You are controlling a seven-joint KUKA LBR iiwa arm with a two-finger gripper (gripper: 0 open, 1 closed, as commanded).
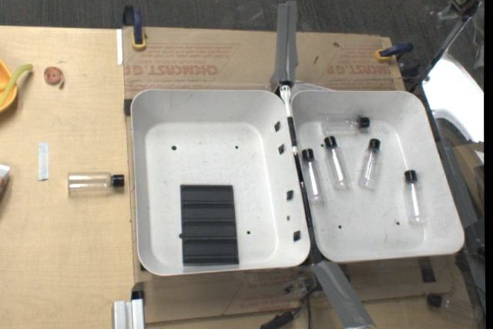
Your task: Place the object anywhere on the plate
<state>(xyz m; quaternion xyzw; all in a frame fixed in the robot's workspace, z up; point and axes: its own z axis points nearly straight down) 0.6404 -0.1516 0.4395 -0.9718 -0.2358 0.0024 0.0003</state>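
Nearest the camera, a black ribbed plate (208, 225) lay flat on the floor of the left bin (140, 166), close to that bin's near wall and a little left of its middle, with nothing resting on it. In the right bin (439, 136) lay five clear vials with black caps, all well apart from the plate and across the seam between the two bins. The nearest vial (414, 197) lay toward the right wall. Three more lay roughly side by side further in: one (312, 176) just beside the seam, one (336, 162) next to it, and one (370, 164) tilted slightly. The farthest vial (345, 123) lay crosswise near the back of the bin, its cap pointing right. Outside the bins, on the wooden bench at left, a sixth vial (95, 181) lay on its side beside a small white strip (43, 162). Beyond the bins, brown cardboard (185, 62) was held down by two clamps (131, 25).
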